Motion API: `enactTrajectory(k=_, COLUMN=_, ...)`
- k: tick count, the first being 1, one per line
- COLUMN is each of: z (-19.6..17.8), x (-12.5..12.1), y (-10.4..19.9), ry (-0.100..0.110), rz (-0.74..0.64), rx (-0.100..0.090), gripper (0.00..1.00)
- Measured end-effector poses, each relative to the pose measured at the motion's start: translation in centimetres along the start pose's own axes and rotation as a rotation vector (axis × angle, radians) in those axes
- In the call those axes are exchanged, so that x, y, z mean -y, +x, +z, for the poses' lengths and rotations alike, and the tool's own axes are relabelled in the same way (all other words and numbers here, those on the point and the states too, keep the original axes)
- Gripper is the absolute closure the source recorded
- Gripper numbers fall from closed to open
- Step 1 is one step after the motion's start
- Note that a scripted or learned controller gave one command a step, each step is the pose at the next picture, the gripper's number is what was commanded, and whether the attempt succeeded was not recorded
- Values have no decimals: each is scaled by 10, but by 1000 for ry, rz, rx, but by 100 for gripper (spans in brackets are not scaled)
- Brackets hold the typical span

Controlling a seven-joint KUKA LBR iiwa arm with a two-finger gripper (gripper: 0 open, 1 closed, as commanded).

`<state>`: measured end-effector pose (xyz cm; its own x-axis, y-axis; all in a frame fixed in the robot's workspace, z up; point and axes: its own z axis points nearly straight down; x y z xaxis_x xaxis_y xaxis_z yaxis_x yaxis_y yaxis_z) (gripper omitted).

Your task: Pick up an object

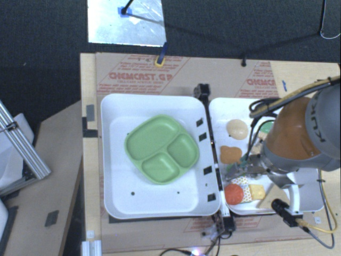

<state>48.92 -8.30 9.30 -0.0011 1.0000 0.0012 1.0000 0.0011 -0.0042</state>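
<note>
The right bin [224, 111] holds several small objects. A pale beige rounded piece [237, 128] lies near the bin's back. In front of it sits an orange-brown piece [230, 154]. A red round object [234, 194] and a yellow block [257, 191] rest at the front, with a speckled item [241, 181] between them. My gripper [241, 167] hangs low over the middle of this bin, between the orange-brown piece and the red one. The arm's orange band [290, 129] covers the bin's right side. A green bit [267, 126] peeks out beside the arm.
The left bin [114, 196] carries a green plate [162, 149] with three compartments. A black divider with clips [209, 143] runs between the bins. Cables [266, 106] loop over the arm. A metal sheet [126, 15] lies beyond the bench, and a cardboard panel [141, 73] under the bins.
</note>
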Motion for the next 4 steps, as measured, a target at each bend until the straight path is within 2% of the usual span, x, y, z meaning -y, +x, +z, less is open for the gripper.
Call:
enactTrajectory(k=1, z=9, x=0, y=0, ry=-3, rz=0, rx=1, gripper=0)
enactTrajectory(k=2, z=-2, x=-1, y=0, ry=-6, rz=1, rx=1, gripper=100)
enactTrajectory(k=4, z=-106, x=5, y=2, ry=-11, rz=-4, rx=2, gripper=100)
